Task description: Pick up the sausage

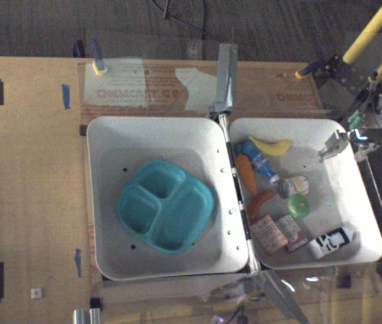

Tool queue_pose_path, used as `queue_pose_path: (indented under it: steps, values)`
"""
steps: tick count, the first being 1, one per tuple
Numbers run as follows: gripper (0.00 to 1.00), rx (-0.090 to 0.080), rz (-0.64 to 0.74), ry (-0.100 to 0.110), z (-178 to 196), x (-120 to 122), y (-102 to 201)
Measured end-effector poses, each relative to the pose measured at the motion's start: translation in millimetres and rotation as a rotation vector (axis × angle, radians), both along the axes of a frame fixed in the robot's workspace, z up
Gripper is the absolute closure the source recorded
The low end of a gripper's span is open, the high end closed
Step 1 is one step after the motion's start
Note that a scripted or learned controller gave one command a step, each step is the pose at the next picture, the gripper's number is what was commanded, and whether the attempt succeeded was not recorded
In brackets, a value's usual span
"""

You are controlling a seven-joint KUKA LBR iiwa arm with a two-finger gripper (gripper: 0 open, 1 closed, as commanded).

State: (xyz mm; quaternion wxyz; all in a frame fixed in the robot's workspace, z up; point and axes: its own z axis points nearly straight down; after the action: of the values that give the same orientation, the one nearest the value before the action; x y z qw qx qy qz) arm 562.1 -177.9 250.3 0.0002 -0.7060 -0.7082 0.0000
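The sausage (pixel 260 203) is a reddish-brown stick lying at a slant near the left wall of the right bin (pixel 370 211), just below an orange carrot (pixel 246 173). My gripper (pixel 333 145) hangs over the bin's upper right part, well to the right of and above the sausage, and touches nothing I can see. The grey arm comes in behind it from the right edge.
Around the sausage lie a banana (pixel 270 146), a blue bottle (pixel 260 160), a small jar (pixel 292 185), a green ball (pixel 297 206), flat packets (pixel 277 232) and a white-and-black box (pixel 331 241). The left bin (pixel 103 147) holds a teal divided plate (pixel 166 206).
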Motion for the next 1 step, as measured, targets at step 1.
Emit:
queue_pose_path:
  steps: [1]
  values:
    - [0.00,-0.001,-0.059,-0.010,-162.5,-41.5,40.6]
